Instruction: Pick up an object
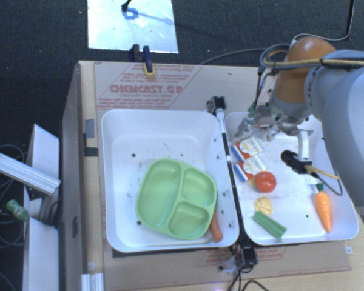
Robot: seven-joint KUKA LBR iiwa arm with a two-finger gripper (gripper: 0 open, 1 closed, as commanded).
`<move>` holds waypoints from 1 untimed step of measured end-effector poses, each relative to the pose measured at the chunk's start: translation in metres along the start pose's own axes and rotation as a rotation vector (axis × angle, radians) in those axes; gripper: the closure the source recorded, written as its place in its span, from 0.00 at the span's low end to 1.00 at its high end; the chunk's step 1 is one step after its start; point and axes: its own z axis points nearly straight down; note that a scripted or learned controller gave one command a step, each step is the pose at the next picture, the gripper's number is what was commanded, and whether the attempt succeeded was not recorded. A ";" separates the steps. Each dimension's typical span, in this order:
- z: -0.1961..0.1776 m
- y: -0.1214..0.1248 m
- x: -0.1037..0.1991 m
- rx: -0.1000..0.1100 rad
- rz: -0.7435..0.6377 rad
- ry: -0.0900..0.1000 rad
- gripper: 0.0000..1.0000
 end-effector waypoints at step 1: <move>0.000 0.000 0.005 0.000 -0.002 0.000 0.00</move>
